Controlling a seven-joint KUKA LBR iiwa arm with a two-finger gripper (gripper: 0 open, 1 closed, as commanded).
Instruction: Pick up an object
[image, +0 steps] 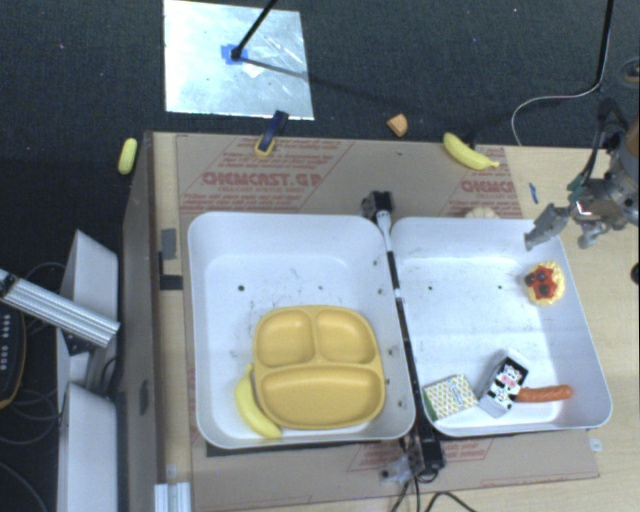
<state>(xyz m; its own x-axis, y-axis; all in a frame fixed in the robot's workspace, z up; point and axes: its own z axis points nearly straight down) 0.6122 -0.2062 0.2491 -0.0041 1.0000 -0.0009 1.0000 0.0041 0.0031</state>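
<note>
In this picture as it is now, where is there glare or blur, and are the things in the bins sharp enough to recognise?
In the camera view, the shiny sheet on the floor throws strong glare at the top; the gripper at the right edge is blurred and soft. The two white bins are evenly lit: the yellow divided plate and the banana beside it read clearly, while the small cartons in the right bin are too soft to read.
</note>
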